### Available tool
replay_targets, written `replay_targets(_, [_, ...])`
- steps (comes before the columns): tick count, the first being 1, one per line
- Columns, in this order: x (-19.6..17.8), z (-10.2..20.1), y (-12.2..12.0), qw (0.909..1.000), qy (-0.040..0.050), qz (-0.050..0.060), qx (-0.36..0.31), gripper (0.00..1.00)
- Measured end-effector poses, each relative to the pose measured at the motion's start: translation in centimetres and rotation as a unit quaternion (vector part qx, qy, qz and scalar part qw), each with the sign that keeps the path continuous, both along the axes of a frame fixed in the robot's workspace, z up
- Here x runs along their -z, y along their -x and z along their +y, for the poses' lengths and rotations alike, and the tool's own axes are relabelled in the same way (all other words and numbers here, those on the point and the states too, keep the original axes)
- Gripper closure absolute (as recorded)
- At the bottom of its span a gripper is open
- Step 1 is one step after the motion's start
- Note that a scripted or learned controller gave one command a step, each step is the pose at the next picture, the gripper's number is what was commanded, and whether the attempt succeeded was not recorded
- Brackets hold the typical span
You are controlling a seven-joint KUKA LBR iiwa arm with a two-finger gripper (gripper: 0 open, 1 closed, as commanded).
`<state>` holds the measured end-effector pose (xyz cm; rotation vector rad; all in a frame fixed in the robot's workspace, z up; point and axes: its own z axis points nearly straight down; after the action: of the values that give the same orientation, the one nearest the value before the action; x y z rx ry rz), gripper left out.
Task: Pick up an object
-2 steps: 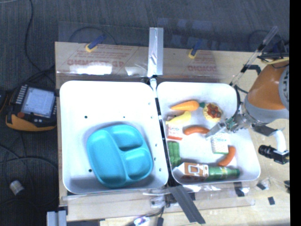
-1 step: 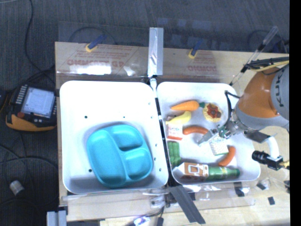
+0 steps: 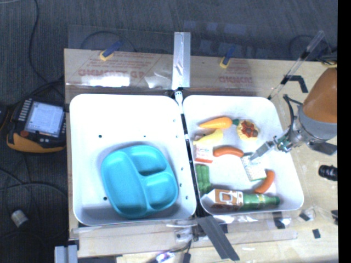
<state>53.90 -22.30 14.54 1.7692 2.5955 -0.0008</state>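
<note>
Down in the camera view, the arm comes in from the right with its gripper [image 3: 256, 153] low inside the right bin [image 3: 285, 126], just above a small white card or packet [image 3: 254, 171] that lies near the bin's middle. Whether the fingers are spread or closed cannot be told at this size; nothing shows between them.

Closest candidates lie below and left of the tip: the packet just under it, a red sausage [image 3: 227, 152] to its left with its long axis running left-right, and a second orange-red sausage [image 3: 265, 181] tilted below. The green bottle [image 3: 247, 200] lies lengthwise along the near wall, a carrot [image 3: 215, 123] farther up.

Room looks best around the packet; the bottle hugs the wall. The left bin [image 3: 82, 147] holds a blue divided tray [image 3: 140, 179].
</note>
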Motion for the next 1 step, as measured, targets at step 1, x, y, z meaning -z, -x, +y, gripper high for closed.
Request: replay_targets(1, [-0.89, 0.16, -0.12, 1.0000, -0.0008, -0.001, -0.001, 1.00])
